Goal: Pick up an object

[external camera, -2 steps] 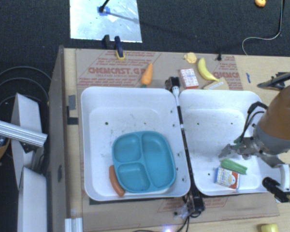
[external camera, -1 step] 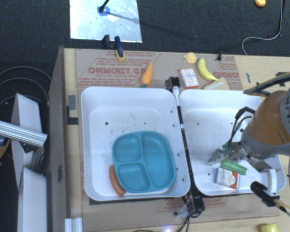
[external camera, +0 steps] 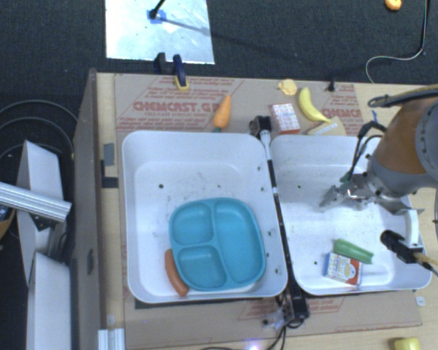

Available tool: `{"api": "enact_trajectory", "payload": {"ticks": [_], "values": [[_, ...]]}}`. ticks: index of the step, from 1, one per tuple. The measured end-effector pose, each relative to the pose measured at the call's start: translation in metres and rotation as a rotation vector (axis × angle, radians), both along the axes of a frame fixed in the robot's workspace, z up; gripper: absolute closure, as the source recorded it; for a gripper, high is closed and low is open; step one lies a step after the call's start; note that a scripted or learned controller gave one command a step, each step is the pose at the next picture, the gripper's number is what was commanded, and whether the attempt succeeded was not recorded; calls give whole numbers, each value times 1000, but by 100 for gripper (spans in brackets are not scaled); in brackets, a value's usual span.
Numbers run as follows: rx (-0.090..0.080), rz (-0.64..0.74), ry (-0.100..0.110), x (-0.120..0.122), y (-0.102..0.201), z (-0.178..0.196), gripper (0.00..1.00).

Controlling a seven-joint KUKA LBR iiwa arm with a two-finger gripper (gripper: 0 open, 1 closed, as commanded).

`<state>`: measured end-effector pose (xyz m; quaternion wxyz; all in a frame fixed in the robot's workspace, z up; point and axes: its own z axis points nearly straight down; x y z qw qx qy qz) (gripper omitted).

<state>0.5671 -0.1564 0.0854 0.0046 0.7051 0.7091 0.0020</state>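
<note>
In the right bin [external camera: 306, 168], a green oblong object [external camera: 352, 251] lies near the front, touching a small red and white carton [external camera: 342, 269] just in front of it. My gripper [external camera: 342, 195] hangs low over the middle of this bin, behind and slightly left of the green object, and I see nothing in it. The left bin [external camera: 153, 159] holds a blue divided plate [external camera: 217, 243]. An orange sausage-shaped piece [external camera: 176, 272] lies at the plate's front left edge.
Behind the bins, on the cardboard, lie a carrot [external camera: 220, 112], a small patterned box [external camera: 285, 117], a banana [external camera: 310, 106] and a small yellow piece [external camera: 287, 87]. A blue and yellow clamp [external camera: 178, 70] stands at the cardboard's back edge. The arm [external camera: 412, 148] covers the right bin's right side.
</note>
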Motion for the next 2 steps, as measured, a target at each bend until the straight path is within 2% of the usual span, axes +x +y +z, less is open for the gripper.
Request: {"api": "enact_trajectory", "payload": {"ticks": [1,2], "values": [[1,5,-7,108,16,42,0],[4,-8,10,23,14,83,0]]}}
